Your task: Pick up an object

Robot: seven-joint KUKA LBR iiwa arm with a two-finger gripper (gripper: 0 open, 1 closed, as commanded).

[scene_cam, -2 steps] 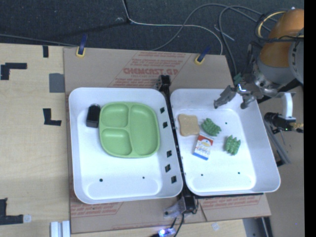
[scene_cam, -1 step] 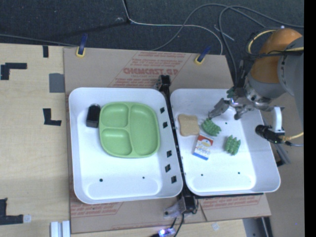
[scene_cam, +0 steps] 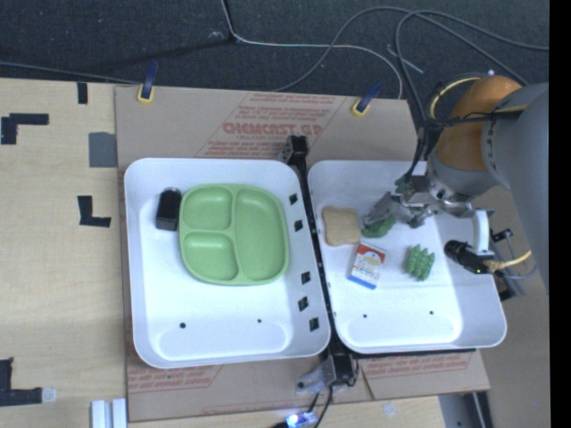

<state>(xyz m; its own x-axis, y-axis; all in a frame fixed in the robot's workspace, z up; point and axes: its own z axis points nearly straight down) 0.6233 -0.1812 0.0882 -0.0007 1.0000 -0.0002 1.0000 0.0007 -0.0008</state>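
- Bench (scene_cam: 53, 275) of pale wood, with a brown cardboard sheet (scene_cam: 268, 127) laid on it under two shallow white bins standing side by side, their inner rims touching along a dark seam.
- Left bin (scene_cam: 147, 310): a light green divided plate (scene_cam: 235, 234) lies flat near its middle, with three compartments showing nothing in them; a small black block (scene_cam: 168, 209) sits just beside the plate's left edge, touching or nearly touching it.
- Right bin (scene_cam: 464, 319): a tan sponge-like piece (scene_cam: 339, 226) lies near the inner rim; a small red and white carton (scene_cam: 367, 266) lies just below and to the right of it; a green knobbly toy (scene_cam: 418, 261) lies to the right of the carton, apart from it.
- Arm (scene_cam: 500, 141), grey with an orange band, reaches in from the right and bends down over the upper part of the right bin.
- Gripper (scene_cam: 385, 218) is low over the bin floor, just right of the tan piece, at a dark green object (scene_cam: 378, 226); the green object seems to lie at the fingertips, but the picture is too blurred there, and I cannot tell whether the jaws are wide, narrow, or closed on it.
- Cables (scene_cam: 357, 25) trail across the dark floor behind the bench, and two yellow and blue clips (scene_cam: 145, 90) pin the cardboard's far edge.
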